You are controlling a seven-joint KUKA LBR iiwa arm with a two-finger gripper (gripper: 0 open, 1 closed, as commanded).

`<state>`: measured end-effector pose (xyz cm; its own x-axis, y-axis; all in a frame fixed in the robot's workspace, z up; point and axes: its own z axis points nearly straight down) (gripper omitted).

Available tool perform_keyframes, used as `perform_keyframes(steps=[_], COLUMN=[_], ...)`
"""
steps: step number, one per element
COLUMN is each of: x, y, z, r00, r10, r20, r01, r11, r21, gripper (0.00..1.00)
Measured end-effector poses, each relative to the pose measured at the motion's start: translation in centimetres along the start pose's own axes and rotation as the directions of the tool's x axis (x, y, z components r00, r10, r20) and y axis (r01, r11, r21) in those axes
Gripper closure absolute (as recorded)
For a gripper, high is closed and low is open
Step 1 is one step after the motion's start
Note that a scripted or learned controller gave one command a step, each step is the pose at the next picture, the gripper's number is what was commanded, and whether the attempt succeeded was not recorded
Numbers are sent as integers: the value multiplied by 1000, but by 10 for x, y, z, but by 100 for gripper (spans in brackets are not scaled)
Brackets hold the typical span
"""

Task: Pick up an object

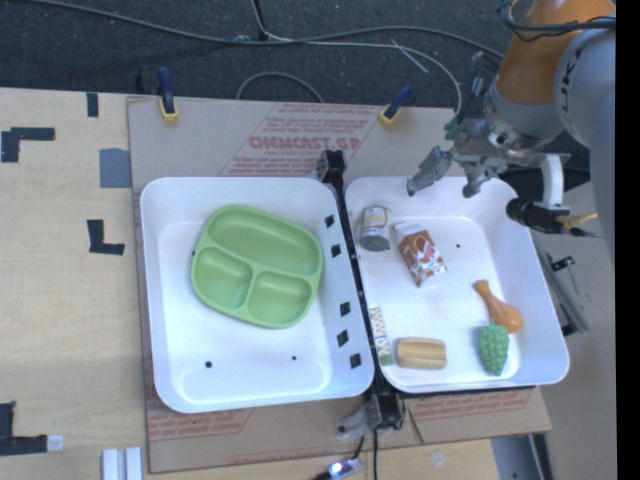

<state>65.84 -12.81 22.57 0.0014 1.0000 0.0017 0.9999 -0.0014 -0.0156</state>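
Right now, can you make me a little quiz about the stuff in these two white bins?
1. True or false: the green divided plate lies in the left bin.
2. Which is nearest the end effector? A) small can B) green grapes C) bread roll
3. Fill in: the orange drumstick lies right beside the green ____.

Key: 1 true; 2 A; 3 grapes.

Pale wooden tabletop (60,298) carries a printed brown cardboard sheet (290,143) at centre frame, bearing two shallow white plastic bins (170,368)
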Motion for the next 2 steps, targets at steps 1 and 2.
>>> perform_keyframes(steps=[1,2], x=[1,-2], y=[2,3], z=[-9,55], r00=[1000,1000], r10=[-3,-2], r20=[2,3], r01=[3,2], r11=[1000,1000], r21=[-14,-10], gripper=[0,0])
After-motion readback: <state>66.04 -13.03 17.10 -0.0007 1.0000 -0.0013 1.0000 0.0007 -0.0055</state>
